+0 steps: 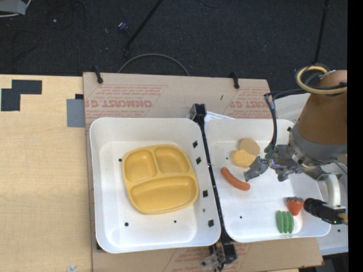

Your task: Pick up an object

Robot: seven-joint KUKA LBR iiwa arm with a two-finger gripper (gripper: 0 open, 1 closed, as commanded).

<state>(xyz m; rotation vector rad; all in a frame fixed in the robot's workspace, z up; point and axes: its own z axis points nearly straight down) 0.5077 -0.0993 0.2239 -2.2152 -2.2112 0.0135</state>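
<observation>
A: Nothing lifted yet, by the look of it. The sausage (235, 179) lies flat in the right bin (258, 234), near the divider, and the yellow piece (244, 158) sits just above it with a tan round (249, 147) touching behind

B: And the gripper (256, 169)?

A: Low over the right bin, just beside the yellow piece and the sausage's right end. I see nothing between its fingers, but whether they're spread or closed I cannot tell, it's a dark tangle from up here

B: So the whole pick is left?

A: I'd say so: close in, grasp, raise. The arm (323, 115) comes in from the right, orange band up high, wrist leaning left toward the food

B: Other candidates?

A: A carrot (294, 205) and a green pod (285, 221) at the bin's near right corner, well apart from the gripper. The yellow tray (160, 178) sits alone in the left bin (110, 146)
</observation>
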